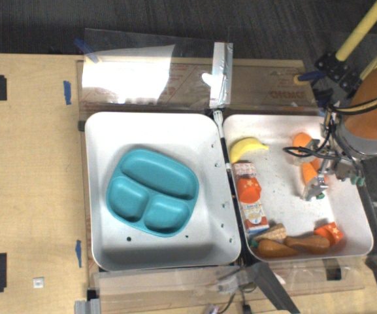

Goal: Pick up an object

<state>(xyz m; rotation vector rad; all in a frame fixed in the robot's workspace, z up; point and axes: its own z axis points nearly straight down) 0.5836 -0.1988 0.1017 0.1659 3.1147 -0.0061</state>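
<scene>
Orange carrot piece (pixel 310 170) beside lowered hand (pixel 317 190), not yet lifted; cannot tell the hand's grip; whole pick left.

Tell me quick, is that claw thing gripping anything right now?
End effector: low in the right bin, beside an orange piece; open or closed cannot be told, and nothing shows in its grip.

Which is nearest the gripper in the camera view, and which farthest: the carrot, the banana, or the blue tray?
Measured from the gripper in the right bin:
1. Carrot, just above and left of the gripper, in the same bin.
2. Banana, at the right bin's upper left corner.
3. Blue tray, in the middle of the left bin, across the divide.
</scene>
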